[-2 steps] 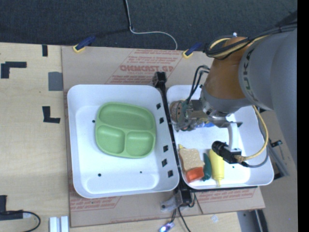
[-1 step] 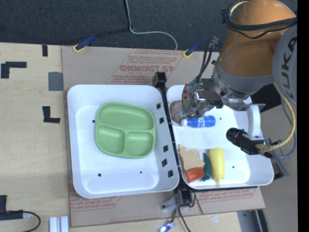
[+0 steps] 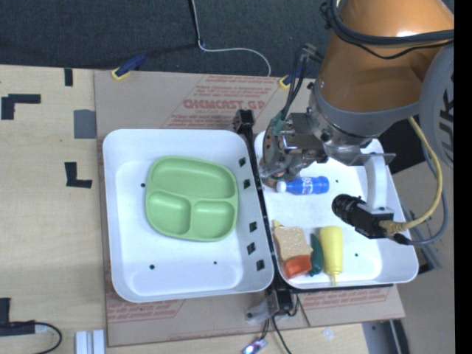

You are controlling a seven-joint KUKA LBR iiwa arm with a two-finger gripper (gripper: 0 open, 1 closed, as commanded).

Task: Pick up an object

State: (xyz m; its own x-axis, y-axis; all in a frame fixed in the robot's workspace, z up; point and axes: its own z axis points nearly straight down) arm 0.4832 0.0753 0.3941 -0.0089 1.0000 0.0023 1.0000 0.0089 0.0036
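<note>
With the hand (image 3: 284,161) low over the upper left corner of the right bin (image 3: 383,271), its grip impossible to tell, a good pick meant centring squarely over the blue bottle (image 3: 306,186) lying just beside it before clenching.

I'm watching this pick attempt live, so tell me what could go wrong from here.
1. The gripper sits low by the divider between the bins, so it might strike it.
2. The blue bottle lies on its side and could roll away.
3. The sponge, yellow bottle and neighbours crowd together, inviting a double grab.
</note>
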